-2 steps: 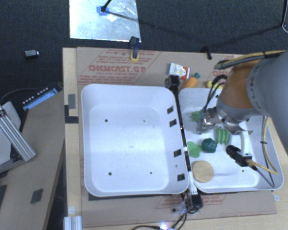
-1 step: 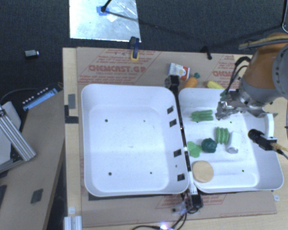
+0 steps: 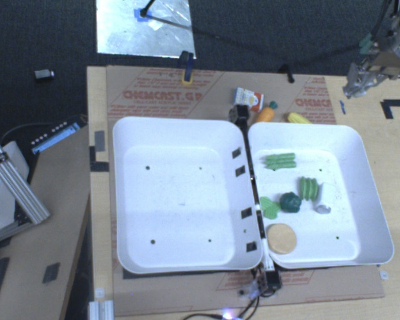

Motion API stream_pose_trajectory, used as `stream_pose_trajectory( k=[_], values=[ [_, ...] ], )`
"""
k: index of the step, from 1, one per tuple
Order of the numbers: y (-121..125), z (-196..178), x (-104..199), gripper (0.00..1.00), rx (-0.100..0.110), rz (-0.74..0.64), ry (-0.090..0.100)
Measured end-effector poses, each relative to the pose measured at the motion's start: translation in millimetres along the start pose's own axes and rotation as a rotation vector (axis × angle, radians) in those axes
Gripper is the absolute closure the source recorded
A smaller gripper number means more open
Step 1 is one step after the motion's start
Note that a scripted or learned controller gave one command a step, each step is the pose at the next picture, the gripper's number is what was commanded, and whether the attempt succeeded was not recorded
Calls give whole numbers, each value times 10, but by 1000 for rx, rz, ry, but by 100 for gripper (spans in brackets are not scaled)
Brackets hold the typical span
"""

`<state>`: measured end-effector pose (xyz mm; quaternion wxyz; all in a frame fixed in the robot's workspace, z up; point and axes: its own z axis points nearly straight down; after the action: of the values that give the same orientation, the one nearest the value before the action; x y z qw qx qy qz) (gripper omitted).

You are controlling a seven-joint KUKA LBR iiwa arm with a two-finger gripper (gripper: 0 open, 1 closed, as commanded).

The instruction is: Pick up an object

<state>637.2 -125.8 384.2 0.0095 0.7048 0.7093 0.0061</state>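
Honestly, your two-finger gripper (image 3: 357, 85), its state unreadable, hung far from the round tan disc (image 3: 282, 238); crowded neighbours risked a miss.

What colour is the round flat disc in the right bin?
The disc is tan, as the camera view shows, near the bin's front left corner.

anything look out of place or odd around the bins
Yes: an orange carrot-like item and a yellow one lie outside the right bin, on the board behind its far rim, while the other small objects sit inside it.
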Motion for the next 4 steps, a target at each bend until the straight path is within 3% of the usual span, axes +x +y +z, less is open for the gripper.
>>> stream_pose_trajectory(
  k=[1,2,4],
  values=[
    [-627,-1464,-78,100,1,2,1],
    [-820,-1544,278,100,17,-1,5],
    [-1183,-1542,916,100,20,-1,5]
  ],
)
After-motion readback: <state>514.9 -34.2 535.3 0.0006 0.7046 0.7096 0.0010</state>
